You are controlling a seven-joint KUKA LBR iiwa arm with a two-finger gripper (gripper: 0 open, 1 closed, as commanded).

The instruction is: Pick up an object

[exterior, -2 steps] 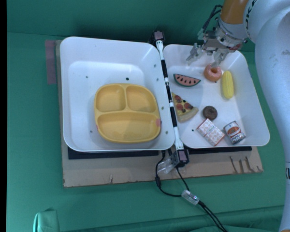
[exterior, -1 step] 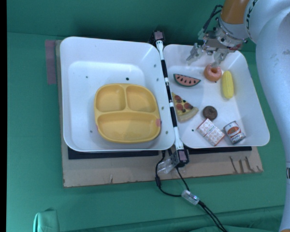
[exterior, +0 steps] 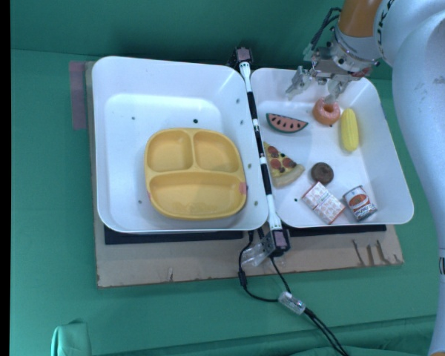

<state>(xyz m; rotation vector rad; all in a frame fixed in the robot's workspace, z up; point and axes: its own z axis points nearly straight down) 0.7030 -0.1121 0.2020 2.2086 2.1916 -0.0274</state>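
While the task names no single object, the pink-frosted donut (exterior: 326, 111) lies nearest the claw (exterior: 314, 85), in the far part of the right bin (exterior: 395, 199), with a yellow corn cob (exterior: 348, 130) just beside it on the arm's side and a watermelon slice (exterior: 286, 123) near it toward the divider. Closer to the camera in the same bin lie a pizza slice (exterior: 282, 165), a chocolate donut (exterior: 322, 173), a red and white packet (exterior: 323, 202) and a small can (exterior: 360, 203) on its side, the packet and can just beside each other near the front wall. The claw hangs over the far edge of the right bin, its clear fingers (exterior: 297, 82) spread apart with nothing between them, one finger toward the bin's far wall and the other just above the pink donut; whether that one touches the donut cannot be told. Above the claw the orange band (exterior: 365, 2) and grey arm (exterior: 430, 110) run up and along the right side. A yellow divided plate (exterior: 196, 174) sits in the left bin (exterior: 119, 87). Both bins rest on a brown board (exterior: 170, 262) on the green counter (exterior: 52, 199), and a black cable (exterior: 267, 280) trails from the front of the divider
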